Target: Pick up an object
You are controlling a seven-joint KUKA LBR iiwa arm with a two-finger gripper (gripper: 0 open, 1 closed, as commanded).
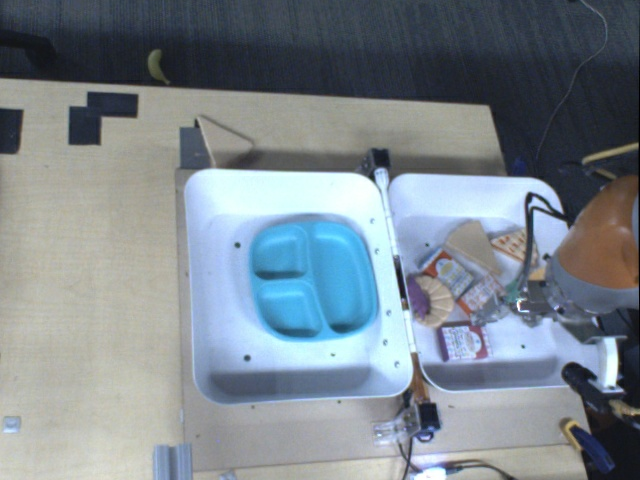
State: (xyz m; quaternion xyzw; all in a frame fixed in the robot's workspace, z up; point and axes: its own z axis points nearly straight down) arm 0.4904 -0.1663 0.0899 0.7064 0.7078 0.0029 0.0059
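Observation:
The right bin (520,368) holds a heap of small items. Among them are a tan wedge-shaped block (474,245), a shiny blue and orange packet (450,271), a round beige and purple piece (430,297) and a dark red packet (461,342). An orange and white carton (508,243) lies toward the far side. The arm's orange band (605,233) comes in from the right. My gripper (503,304) hangs low over the heap's right side, by a crinkled clear wrapper (484,303). Whether anything sits in it is hidden.
The left bin (215,268) holds a blue divided plate (313,279). A black and white bar (385,203) runs along the seam between the bins. Cables (420,423) lie at the bench's front edge. Black tape marks (95,115) sit far left.

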